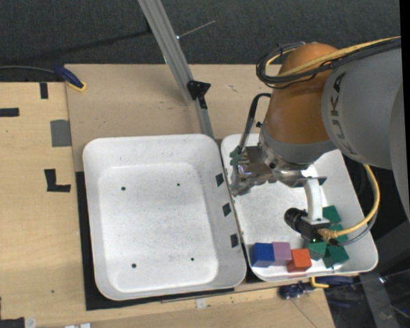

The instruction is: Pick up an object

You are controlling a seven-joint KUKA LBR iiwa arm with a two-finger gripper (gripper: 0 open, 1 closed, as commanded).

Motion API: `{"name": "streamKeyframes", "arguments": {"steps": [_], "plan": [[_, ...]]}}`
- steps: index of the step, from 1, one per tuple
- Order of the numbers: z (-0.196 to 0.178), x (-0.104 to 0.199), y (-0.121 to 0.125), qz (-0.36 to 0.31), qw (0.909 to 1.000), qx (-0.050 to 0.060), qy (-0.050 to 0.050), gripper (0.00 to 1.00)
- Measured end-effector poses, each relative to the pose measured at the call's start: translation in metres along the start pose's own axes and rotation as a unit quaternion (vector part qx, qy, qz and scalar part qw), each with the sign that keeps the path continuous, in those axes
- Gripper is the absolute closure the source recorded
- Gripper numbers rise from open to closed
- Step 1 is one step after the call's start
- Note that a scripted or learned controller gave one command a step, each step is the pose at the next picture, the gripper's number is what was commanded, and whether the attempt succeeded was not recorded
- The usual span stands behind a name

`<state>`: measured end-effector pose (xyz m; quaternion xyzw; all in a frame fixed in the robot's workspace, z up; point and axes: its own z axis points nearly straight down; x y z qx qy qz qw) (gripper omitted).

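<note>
White plastic forms two shallow bins side by side on a wooden bench; I am the arm reaching in from the right, and my gripper (241, 178) hangs over the far left part of the right bin (354, 258), close to the wall it shares with the left bin (95, 159). From this angle I cannot tell whether my fingers are apart or together, and nothing shows between them. What there is to pick lies well apart from me, bunched in the near corner of the right bin: a blue block (262, 253), a pale purple block (281, 251) touching it, an orange block (300, 258) just beside that, and green pieces (333, 250) further right, half tangled with a black fitting and yellow cable from my own wrist. They look small, hard-edged and tightly packed. My worry is that closing where I am would catch only air or the bin wall, and that reaching into the cluster could jam a fingertip on top of a neighbour or push the blocks against the rim.
</note>
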<state>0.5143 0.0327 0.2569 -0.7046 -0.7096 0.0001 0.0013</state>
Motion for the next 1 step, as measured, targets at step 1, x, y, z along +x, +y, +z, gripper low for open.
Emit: {"name": "streamKeyframes", "arguments": {"steps": [1], "plan": [[0.0066,0.0472,0.0068,0.0,1.0,0.0,-0.001,1.0]]}}
